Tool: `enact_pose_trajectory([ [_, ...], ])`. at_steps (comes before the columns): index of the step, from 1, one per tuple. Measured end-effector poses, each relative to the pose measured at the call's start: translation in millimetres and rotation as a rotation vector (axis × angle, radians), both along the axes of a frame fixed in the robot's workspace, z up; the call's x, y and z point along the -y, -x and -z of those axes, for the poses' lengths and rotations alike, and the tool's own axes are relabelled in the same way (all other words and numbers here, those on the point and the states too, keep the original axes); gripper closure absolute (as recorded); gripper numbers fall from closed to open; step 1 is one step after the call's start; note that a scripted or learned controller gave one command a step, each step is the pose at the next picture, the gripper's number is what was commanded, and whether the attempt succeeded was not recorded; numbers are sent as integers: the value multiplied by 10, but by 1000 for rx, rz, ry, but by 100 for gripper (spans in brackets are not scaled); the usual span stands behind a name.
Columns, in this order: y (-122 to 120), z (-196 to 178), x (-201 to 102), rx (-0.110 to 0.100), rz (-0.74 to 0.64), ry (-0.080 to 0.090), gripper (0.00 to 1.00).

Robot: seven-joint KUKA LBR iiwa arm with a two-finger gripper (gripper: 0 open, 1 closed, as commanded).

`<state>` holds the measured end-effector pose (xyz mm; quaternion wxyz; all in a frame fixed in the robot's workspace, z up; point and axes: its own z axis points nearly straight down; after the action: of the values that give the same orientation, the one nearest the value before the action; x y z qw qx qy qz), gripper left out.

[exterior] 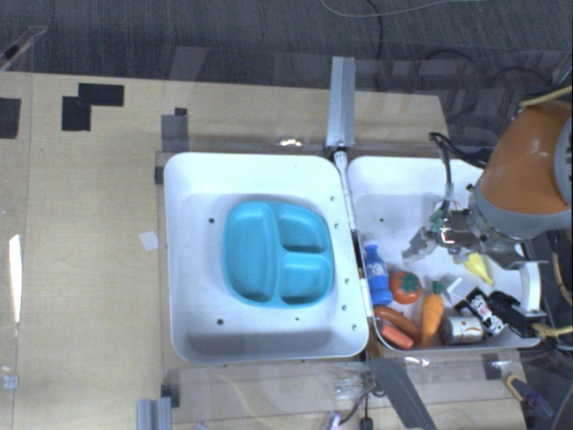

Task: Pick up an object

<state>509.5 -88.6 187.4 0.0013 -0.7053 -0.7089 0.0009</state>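
Even overhead light, slightly soft

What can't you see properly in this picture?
- Claw, camera view: too small and blurred to tell how its tips stand.
- Yellow thing: partly under the arm, so its shape is unclear.
- Can and black-and-white thing: labels too small to read.
- Right bin: its right side is hidden by the arm.
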Motion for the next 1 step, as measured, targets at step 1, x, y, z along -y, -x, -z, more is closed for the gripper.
enact_pose_trajectory([
  [1, 175, 897, 115, 11, -22, 3, 0],
])
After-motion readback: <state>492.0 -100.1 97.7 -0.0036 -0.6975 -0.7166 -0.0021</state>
